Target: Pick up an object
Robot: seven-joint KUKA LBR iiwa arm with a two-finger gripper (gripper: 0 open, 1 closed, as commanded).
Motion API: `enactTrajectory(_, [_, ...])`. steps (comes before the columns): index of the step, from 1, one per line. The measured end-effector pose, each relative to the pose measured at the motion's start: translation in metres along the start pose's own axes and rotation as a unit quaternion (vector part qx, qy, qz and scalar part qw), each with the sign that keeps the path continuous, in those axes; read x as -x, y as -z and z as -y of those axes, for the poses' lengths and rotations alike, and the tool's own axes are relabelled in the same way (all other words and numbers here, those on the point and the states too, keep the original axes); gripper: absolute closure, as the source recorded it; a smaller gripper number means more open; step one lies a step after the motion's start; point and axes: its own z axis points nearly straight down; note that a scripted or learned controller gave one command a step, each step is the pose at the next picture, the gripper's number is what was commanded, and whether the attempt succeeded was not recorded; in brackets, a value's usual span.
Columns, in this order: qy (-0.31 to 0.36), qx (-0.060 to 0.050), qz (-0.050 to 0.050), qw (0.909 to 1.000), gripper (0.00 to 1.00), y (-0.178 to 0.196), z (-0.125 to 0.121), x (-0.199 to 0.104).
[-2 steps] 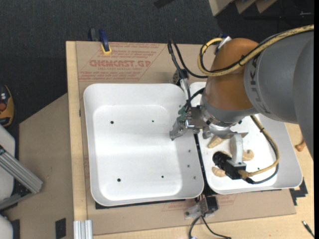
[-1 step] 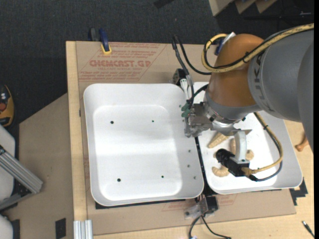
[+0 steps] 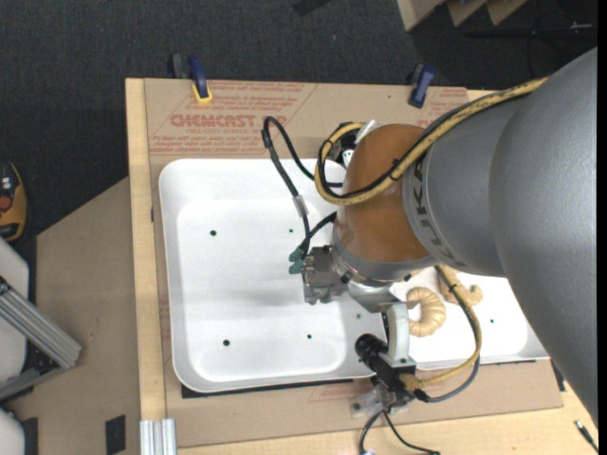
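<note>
From my station the big grey arm with its orange band (image 3: pixel 379 192) takes up most of the right side, reaching in over the divide between the two bins. Under it lies the tan wooden tabletop (image 3: pixel 142 254), printed with red lettering along its far edge and pinned there by two blue and yellow clamps (image 3: pixel 197 76). The left shallow white plastic bin (image 3: pixel 237 282) sits in plain sight, its floor marked by a few small dark dots. The right white bin (image 3: pixel 503 335) is mostly covered by the arm. In it, near its front wall, I see a small beige curled ring-shaped object (image 3: pixel 426 311), just beside the arm's cabling. The end effector (image 3: pixel 318 275) hangs low over the left bin's right edge; I cannot tell whether it is clenched or released.
</note>
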Motion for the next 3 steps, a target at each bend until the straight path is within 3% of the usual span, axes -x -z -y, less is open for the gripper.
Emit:
enactTrajectory(1, [0.000,0.013,-0.001,0.9999,1.00,0.104,-0.069,-0.053])
enactTrajectory(2, [-0.002,0.014,-0.002,0.9999,1.00,0.243,-0.052,-0.048])
enactTrajectory(3, [0.000,-0.001,0.002,1.0000,1.00,0.141,-0.022,-0.112])
